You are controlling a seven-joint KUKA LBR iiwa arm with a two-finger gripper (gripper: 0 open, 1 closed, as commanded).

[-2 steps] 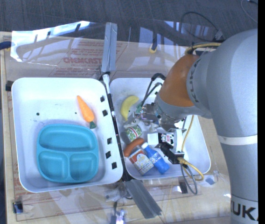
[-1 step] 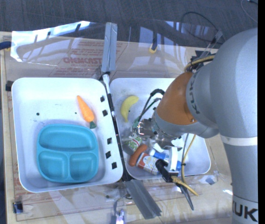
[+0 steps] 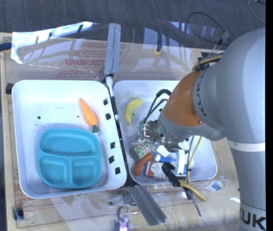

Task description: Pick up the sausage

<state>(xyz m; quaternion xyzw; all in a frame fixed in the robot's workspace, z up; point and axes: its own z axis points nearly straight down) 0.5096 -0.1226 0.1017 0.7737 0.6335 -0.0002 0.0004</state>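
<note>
- While the arm [image 3: 232,85] reaches in from the right, you see its orange band bent down over the right bin [image 3: 208,153], wrist low among the clutter.
- You find the gripper [image 3: 167,146] just above the items near that bin's front; whether the claw is clenched or released, you cannot tell.
- The sausage [image 3: 142,163] lies tilted at the right bin's front left, just beside the gripper and apart from it, touching a red-and-white carton [image 3: 156,170].
- Count in the right bin: one sausage, one banana [image 3: 132,109] near the back left, one carton, one green-labelled item [image 3: 141,149] partly hidden.
- Count in the left bin [image 3: 26,105]: one carrot [image 3: 88,114] and one blue divided tray [image 3: 70,158] with three compartments, the carrot's tip just beside the tray's rim.
- Two white bins sit side by side on a pale bench [image 3: 55,57], with dark carpet [image 3: 45,6] beyond.
</note>
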